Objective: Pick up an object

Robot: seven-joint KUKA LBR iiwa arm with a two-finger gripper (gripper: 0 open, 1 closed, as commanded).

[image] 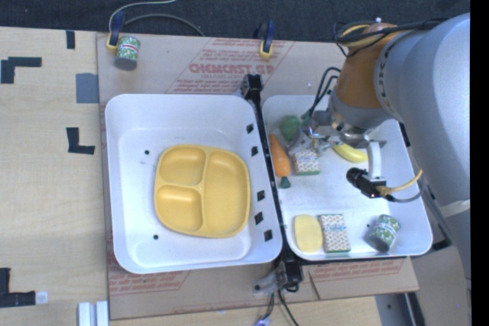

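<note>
The hand (312,140) hung low in the right bin (416,240), just above a small carton (306,162) beside the carrot (280,156); its state could not be told. A yellow tray (202,190) lay in the left bin (122,164).

Overhead slant (fixed) on both bins (122,164)

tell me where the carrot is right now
The carrot lies in the right bin, along its left wall next to the divider, just left of the small patterned box and below a green item.
</note>
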